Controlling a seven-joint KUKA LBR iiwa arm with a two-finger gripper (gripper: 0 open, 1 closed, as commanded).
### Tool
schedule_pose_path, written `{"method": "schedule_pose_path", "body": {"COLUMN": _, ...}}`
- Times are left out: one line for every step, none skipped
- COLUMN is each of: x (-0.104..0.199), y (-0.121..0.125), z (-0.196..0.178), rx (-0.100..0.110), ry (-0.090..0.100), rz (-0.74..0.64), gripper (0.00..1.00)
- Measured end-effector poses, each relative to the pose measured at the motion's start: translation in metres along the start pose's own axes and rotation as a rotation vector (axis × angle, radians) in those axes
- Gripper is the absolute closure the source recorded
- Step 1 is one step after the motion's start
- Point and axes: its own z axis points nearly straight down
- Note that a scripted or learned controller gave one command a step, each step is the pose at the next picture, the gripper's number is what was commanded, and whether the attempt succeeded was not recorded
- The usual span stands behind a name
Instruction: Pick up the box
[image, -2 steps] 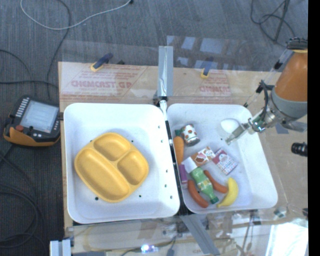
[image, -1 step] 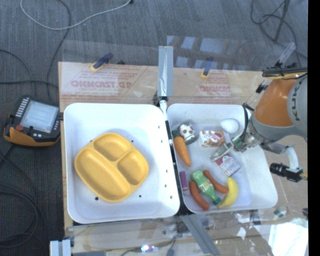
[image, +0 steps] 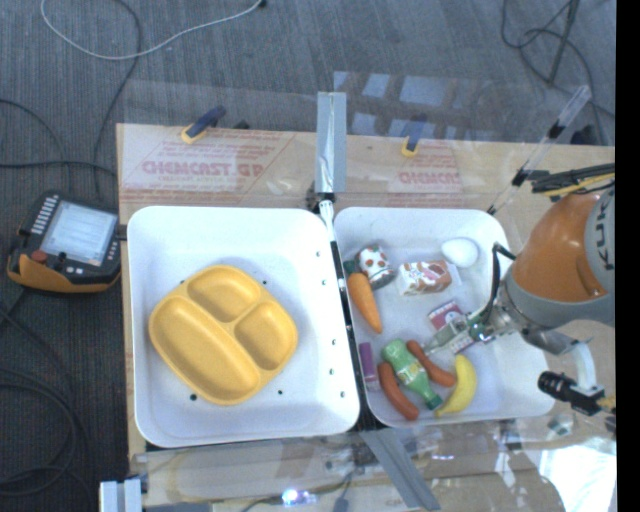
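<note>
Right bin (image: 420, 222): box (image: 444, 317) beside hand (image: 470, 332)

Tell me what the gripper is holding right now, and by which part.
Cannot be told. The gripper sits low in the right white bin beside the small red-and-white box, but no object is visibly between its fingers.

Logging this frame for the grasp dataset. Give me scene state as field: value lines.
left bin: yellow divided plate
right bin: box, carrot, banana, green bottle, white egg-like object, other small toys
gripper: low in right bin, below and right of the box
box status: lying in bin, not grasped
off bench: pendant on floor, left
</note>
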Motion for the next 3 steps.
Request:
{"method": "schedule_pose_path", "body": {"x": 0.016, "y": 0.020, "z": -0.142, "rx": 0.018, "ry": 0.010, "rz": 0.082, "gripper": 0.00}}
{"method": "schedule_pose_path", "body": {"x": 0.012, "y": 0.025, "z": -0.015, "rx": 0.009, "ry": 0.006, "rz": -0.010, "gripper": 0.00}}
{"method": "schedule_pose_path", "body": {"x": 0.020, "y": 0.046, "z": -0.018, "rx": 0.010, "ry": 0.007, "rz": -0.091, "gripper": 0.00}}
